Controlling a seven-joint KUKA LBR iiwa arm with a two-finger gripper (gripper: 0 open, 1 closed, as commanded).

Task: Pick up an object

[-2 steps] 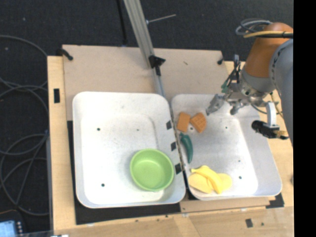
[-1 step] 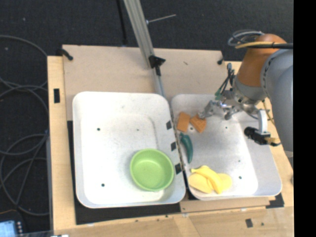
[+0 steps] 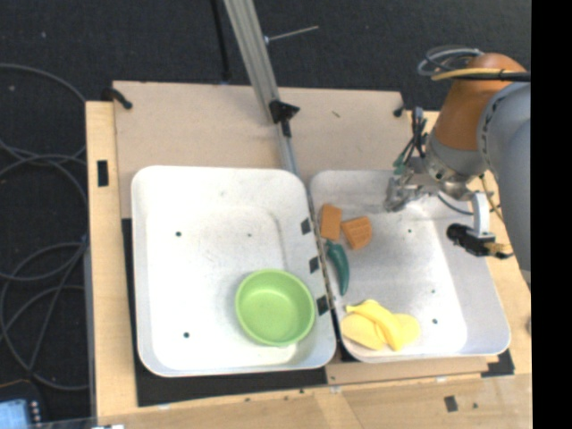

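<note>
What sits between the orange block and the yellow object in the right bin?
In the camera view, the teal object lies along the bin's left wall, between the orange block above and the yellow object below. To its right that stretch is bare bin floor.

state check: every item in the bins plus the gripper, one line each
green bowl: upright, left bin, near its front right corner
orange blocks: right bin, by the divider
teal object: lying flat, right bin, left side
yellow object: lying at right bin's front
gripper: above right bin's back, nothing visibly held
</note>
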